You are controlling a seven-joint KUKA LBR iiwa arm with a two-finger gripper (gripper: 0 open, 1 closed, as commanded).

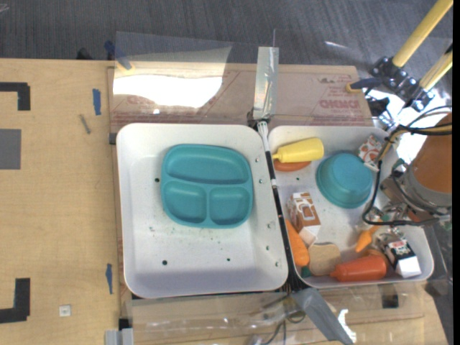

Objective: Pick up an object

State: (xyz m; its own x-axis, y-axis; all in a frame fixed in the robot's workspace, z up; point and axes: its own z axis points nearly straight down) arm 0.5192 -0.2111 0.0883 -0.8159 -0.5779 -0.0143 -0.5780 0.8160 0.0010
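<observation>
The arm comes in from the right, its orange band [438, 165] above the right bin [327, 134]. My gripper [389, 227] hangs low over that bin's right side, wrapped in cables. Just below it lie a small orange piece [364, 240] and a black-and-white block [402, 254]. A red-orange bottle [358, 268] lies along the front wall, beside a tan block [325, 257] and a carrot [298, 246]. A blue bowl [345, 180] sits left of the wrist. At the back lies a yellow bottle [298, 150]. A small printed carton [304, 210] rests mid-bin.
The left bin [140, 214] holds a teal divided plate [207, 185]. A clear divider [265, 85] stands behind the bins' shared wall. Yellow rods [424, 27] and a black clamp sit at the upper right. A small printed packet [371, 149] lies by the right bin's back corner.
</observation>
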